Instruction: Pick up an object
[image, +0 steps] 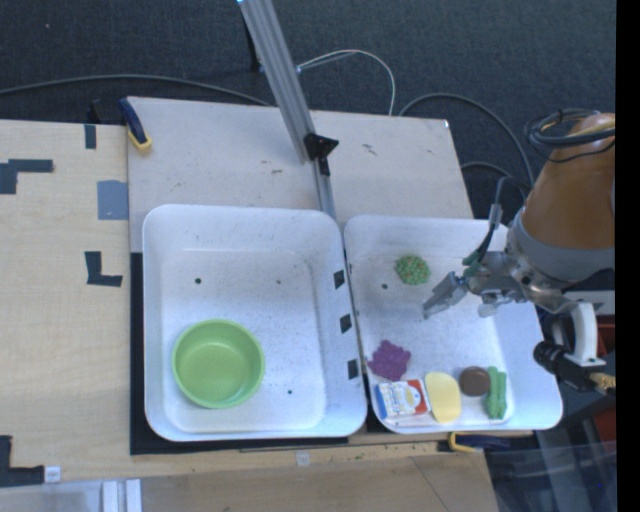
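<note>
We count two white bins side by side. The left bin (240, 240) holds one green bowl (218, 362) near its front left corner. The right bin (440, 235) holds six things: one green clump (411, 269) near the back, one purple clump (390, 358), and along the front edge one packet (401, 399), one yellow piece (444, 396), one brown ball (474, 380) and one green piece (495, 392). The arm (572, 205) reaches in from the right, its gripper (445, 295) low over the right bin's middle, between the green clump and the front row, pinching nothing; we cannot tell how its fingers stand.
</note>
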